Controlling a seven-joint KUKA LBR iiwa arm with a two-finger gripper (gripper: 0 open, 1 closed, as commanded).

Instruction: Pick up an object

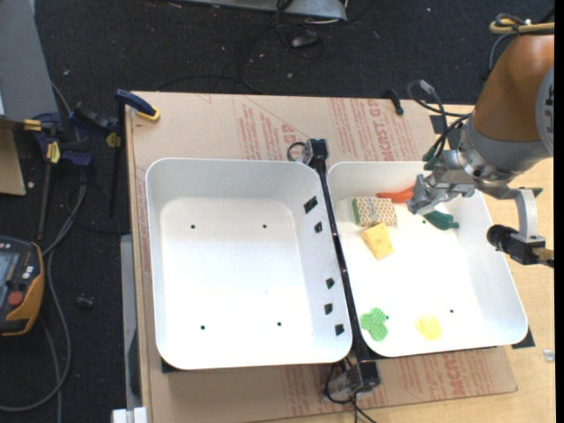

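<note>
My gripper (426, 197) hangs low over the far part of the right bin (493, 302), reaching in from the right. An orange carrot-like piece (396, 196) lies just left of it, close to the tip. A dark teal piece (441, 222) lies just below the gripper. Further left sit a patterned green and beige block (374, 210) and a yellow wedge (378, 241). Near the front wall lie a green leafy piece (376, 323) and a small yellow piece (428, 327).
The left bin (167, 263) stands beside the right one, with a black divider strip (333, 254) between them. Clamps and cables lie off the bench at the left. Cardboard covers the bench around both bins.
</note>
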